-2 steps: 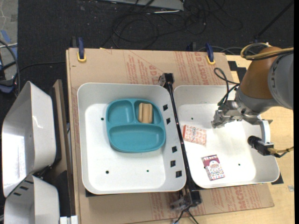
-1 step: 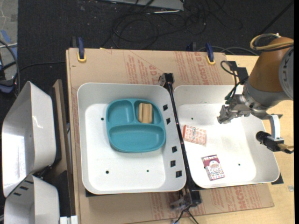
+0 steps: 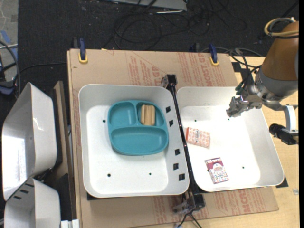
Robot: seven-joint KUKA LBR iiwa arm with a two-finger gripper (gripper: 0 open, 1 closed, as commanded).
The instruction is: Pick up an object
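My gripper hangs over the far right part of the right bin, reaching in from the right with the orange band above it. Nothing shows between its tips. Two small flat packets lie in that bin: a pink-and-white one near the left wall and a red-and-white one toward the front. The gripper is apart from both, up and to the right of them. In the left bin a teal divided tray holds a tan wooden block in its upper right compartment.
A black divider strip runs between the two bins. The bins rest on a cardboard sheet clamped at the back. White containers stand off the bench at the left. Cables lie on the dark floor behind.
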